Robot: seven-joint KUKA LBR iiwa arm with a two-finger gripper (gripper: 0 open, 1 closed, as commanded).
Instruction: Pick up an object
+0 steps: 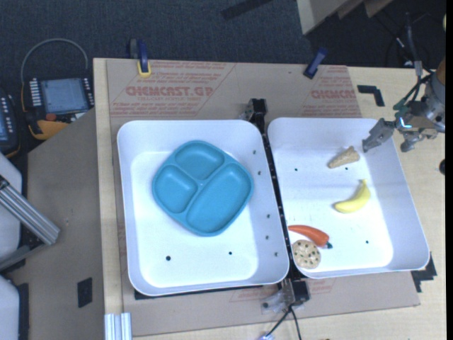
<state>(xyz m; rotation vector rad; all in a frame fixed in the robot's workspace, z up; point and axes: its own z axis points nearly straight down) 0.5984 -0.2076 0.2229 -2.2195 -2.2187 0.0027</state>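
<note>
The right bin (396, 211) holds a tan wedge of bread (344, 157) near its back, a yellow banana (354, 198) in the middle, a red-orange pepper (309, 234) and a round cookie (306, 254) at the front left. My gripper (391, 139) hangs at the bin's back right corner, to the right of the bread wedge and apart from it. Its two dark fingers (374, 137) are spread with nothing between them.
The left bin (141, 253) carries a blue divided plate (203, 186). A black clip (256, 109) sits between the bins at the back. Blue clamps (144, 57) hold the brown board. A handheld controller (60, 95) lies off the bench at left.
</note>
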